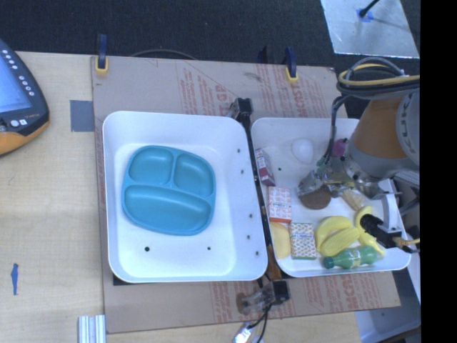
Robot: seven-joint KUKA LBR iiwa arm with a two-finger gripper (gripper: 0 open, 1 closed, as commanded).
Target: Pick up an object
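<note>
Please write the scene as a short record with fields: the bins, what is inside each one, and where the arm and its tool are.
left bin: holds a blue divided plate
right bin: holds a white ball, a brown round object, bananas, a green bottle, small printed packets
arm: over the right bin, reaching in from the right
tool: low, at the brown round object
tool grasp: cannot tell
</note>
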